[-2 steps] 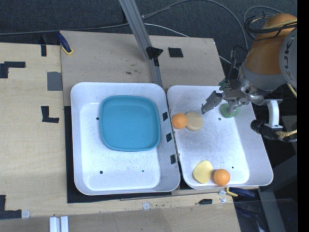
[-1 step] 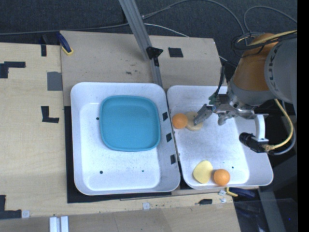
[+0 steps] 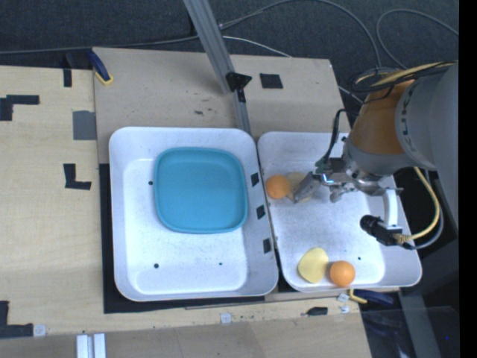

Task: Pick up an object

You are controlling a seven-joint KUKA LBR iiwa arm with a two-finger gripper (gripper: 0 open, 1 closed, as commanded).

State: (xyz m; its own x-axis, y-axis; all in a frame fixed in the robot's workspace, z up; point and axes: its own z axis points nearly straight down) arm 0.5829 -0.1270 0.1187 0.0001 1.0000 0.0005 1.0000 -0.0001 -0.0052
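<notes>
Two bins: side by side on the counter (image 3: 52, 200).
Left bin (image 3: 130, 271): held a blue plate (image 3: 200, 189).
Right bin (image 3: 335, 230): orange ball (image 3: 277, 187) beside the gripper (image 3: 304, 191).
Jaws: state unclear.
Front corner: yellow piece (image 3: 312, 265) touching another orange ball (image 3: 342, 273).

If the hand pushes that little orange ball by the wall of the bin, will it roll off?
Probably. The orange ball looks round and smooth, so a nudge from the hand would likely send it rolling. It sits near the right bin's left wall, which might stop it. It looks small, so it is probably light, and could slip out of a pinch.
</notes>
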